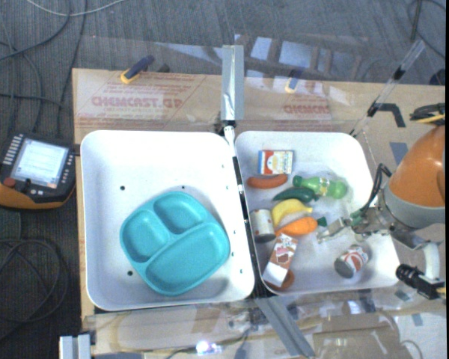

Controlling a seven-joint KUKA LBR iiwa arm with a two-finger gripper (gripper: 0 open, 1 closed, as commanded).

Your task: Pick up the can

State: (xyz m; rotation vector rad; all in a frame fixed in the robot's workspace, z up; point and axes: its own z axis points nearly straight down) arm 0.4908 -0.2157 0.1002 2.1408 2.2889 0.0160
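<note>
2 white bins (pixel 97 200) are set on a brown bench (pixel 157 99) above grey carpet; the can (pixel 351 261) lies right of the banana (pixel 290 212); the gripper's (pixel 337 230) state cannot be told

The arm (pixel 423 182) runs off the right edge. The pincer (pixel 343 228) is too small and blurred to tell how its tips stand.

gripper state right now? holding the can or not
Gripper: cannot be told whether open or closed; nothing is seen between it. The can lies in the right bin, apart from it.
</note>
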